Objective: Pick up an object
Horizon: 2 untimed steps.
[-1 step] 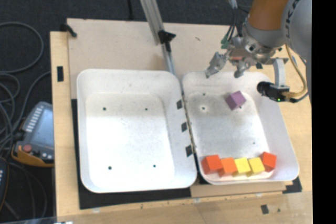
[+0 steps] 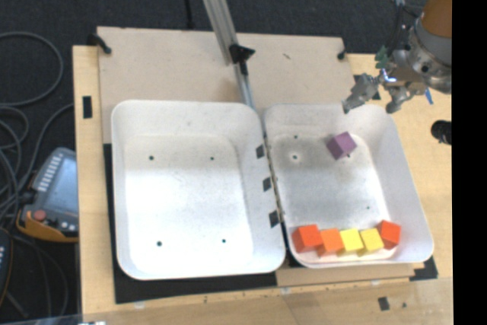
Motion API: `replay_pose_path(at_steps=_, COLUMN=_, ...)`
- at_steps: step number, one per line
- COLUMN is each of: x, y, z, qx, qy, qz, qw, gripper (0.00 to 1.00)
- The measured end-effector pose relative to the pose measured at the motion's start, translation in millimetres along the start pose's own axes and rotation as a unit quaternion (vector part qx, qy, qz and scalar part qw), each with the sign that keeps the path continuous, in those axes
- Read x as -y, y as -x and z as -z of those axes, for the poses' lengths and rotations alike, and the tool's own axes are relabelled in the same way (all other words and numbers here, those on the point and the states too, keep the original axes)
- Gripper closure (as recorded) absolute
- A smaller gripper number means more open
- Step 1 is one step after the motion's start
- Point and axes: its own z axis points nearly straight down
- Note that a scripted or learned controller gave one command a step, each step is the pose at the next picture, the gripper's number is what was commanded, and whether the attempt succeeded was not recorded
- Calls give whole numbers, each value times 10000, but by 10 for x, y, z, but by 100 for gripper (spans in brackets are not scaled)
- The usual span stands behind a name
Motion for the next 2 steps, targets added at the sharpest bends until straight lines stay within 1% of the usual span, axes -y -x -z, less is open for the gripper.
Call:
replay_pose_path(at_steps=1, x=-211, y=398, z=-1490, qx=-18, qy=-73, qz=12, qw=10000, gripper=0)
replay_pose_path(at_steps=2, x=-403, y=531, z=-2386, qx=-14, qy=-47, qz=23, qw=10000, gripper=0)
